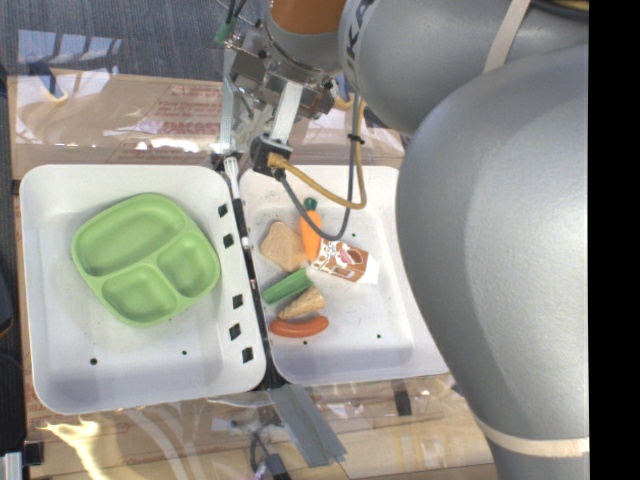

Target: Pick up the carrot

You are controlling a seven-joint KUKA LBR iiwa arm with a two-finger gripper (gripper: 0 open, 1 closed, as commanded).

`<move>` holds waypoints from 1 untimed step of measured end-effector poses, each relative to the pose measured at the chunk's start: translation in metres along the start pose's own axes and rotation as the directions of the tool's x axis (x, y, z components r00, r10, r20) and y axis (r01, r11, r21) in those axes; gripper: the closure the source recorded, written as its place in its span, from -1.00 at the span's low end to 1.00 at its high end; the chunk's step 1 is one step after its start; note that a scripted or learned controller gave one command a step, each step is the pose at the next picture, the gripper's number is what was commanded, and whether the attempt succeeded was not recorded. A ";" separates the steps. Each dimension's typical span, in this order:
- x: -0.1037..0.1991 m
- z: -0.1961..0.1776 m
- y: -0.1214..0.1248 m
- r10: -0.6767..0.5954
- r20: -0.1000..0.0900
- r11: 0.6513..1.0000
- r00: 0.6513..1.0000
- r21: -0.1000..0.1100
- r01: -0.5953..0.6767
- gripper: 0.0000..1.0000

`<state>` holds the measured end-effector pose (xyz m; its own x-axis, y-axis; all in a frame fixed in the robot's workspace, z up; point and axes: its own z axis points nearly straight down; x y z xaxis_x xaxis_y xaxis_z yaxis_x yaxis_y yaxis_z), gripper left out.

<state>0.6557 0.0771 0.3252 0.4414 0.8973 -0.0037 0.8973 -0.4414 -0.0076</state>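
A divided plate point(145, 258) sits in the middle of the left bin point(40, 268). In the right bin's point(375, 318) left half, the carrot point(310, 230) lies between a bread slice point(283, 246), left, and a carton point(342, 261), right. Below come a cucumber piece point(287, 287), a wedge point(305, 304), then a sausage point(299, 327).

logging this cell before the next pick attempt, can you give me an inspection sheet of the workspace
surface: left bin and right bin, white, side by side.
job's things: carrot lies toward the back of the right bin, apart from the gripper.
clutter: green divided plate in the left bin; bread slice, printed packet, green vegetable piece, tan wedge and red sausage in the right bin.
grippers: gripper at the back end of the divider between the bins.
cables: robot's yellow cable loops above the right bin, close to the carrot.
surroundings: bench under clear film behind the bins.
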 end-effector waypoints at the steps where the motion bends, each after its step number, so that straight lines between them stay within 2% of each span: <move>1: 0.068 0.012 -0.039 0.111 -0.002 0.994 0.994 -0.002 -0.111 1.00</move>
<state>0.6506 0.1556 0.3131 0.5382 0.8428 -0.0029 0.8428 -0.5382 -0.0052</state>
